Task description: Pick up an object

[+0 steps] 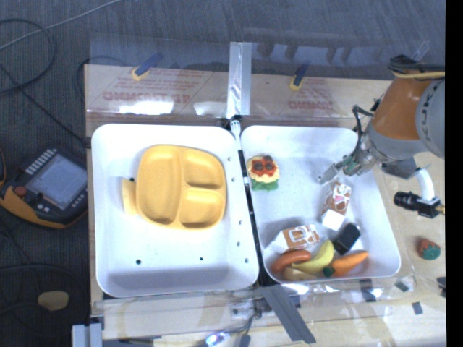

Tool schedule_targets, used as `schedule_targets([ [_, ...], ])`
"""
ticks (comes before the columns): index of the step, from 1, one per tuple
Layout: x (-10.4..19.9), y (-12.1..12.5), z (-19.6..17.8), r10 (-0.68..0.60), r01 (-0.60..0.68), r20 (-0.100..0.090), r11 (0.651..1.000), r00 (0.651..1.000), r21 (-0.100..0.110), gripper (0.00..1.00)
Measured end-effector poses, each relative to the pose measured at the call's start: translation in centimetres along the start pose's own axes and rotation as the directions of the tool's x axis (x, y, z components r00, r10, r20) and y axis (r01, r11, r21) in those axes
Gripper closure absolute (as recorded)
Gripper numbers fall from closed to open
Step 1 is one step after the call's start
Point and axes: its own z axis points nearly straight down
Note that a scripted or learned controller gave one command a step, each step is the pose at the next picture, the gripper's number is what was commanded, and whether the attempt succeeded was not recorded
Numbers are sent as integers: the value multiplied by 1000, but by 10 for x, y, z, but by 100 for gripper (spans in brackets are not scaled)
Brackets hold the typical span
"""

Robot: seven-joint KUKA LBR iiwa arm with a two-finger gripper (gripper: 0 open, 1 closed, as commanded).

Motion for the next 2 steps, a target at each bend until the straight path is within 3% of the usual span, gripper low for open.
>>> schedule_targets([
  [1, 15, 15, -44, 395, -395, 4, 918, 918, 20, 100],
  [2, 15, 14, -44, 395, -395, 5, 918, 918, 20, 0],
])
